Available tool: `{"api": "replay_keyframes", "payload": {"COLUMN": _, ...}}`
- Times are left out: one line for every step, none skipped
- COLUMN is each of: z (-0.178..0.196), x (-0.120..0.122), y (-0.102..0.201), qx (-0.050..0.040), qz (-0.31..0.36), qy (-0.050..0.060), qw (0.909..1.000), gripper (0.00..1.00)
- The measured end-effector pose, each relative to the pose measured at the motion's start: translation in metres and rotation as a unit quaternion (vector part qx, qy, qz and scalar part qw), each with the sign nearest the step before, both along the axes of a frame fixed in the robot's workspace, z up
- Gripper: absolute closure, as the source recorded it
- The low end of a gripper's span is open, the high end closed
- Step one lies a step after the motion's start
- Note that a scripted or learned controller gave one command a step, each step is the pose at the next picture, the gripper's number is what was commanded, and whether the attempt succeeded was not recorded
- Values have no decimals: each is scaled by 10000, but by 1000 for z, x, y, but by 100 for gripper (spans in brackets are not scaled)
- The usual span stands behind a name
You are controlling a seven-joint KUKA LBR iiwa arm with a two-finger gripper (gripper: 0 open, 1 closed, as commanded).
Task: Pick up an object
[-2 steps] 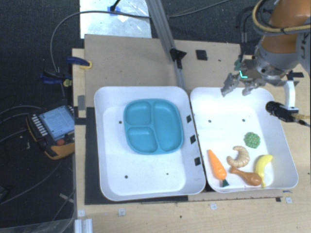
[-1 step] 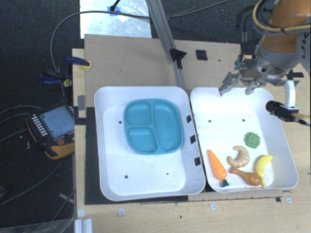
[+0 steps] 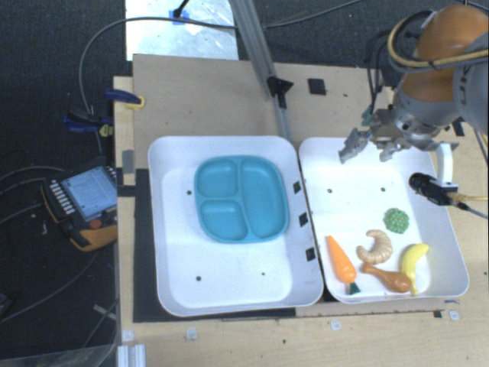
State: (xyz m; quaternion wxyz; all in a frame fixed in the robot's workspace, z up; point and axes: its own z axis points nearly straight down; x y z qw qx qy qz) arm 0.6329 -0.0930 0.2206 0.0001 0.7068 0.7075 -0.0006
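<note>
- The gripper (image 3: 372,148) hangs over the far end of the right bin (image 3: 340,205), its two fingers spread wide with nothing between them.
- A carrot (image 3: 341,259), croissant (image 3: 377,245), drumstick (image 3: 386,277), banana (image 3: 413,263) and green ball (image 3: 396,220) lie at the near end.
- A blue plate (image 3: 241,198) sits in the left bin (image 3: 172,235).

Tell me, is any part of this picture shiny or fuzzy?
In the camera view, the pale panel behind the bench glares brightly; the white bins look evenly lit with soft shadows; the gripper looks slightly blurred; the carrot and banana look fairly sharp.
</note>
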Motion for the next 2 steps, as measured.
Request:
{"api": "replay_keyframes", "payload": {"z": -62, "x": 3, "y": 2, "qx": 4, "qz": -1, "qy": 8, "qw": 10000, "gripper": 0}}
{"api": "replay_keyframes", "payload": {"z": -113, "x": -5, "y": -5, "qx": 2, "qz": -4, "qy": 9, "qw": 10000, "gripper": 0}}
